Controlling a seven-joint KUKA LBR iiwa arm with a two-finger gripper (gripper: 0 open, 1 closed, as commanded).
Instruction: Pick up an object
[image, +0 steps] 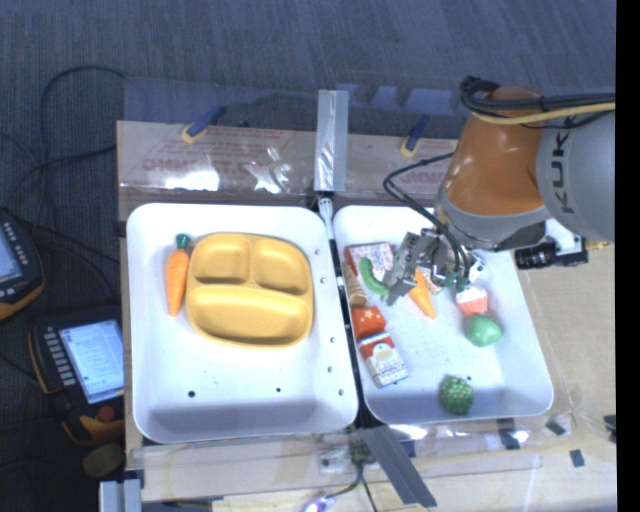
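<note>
You had the gripper (412, 272) low over the right bin (520, 300); whether it was released or clenched could not be told. The small carrot (424, 298) lay just right of and below it, long axis diagonal, top-left to bottom-right.

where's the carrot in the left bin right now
In the camera view the carrot lies in the left bin, along its left wall, lengthwise beside the left edge of the yellow divided tray, green top pointing away from the camera.
</note>
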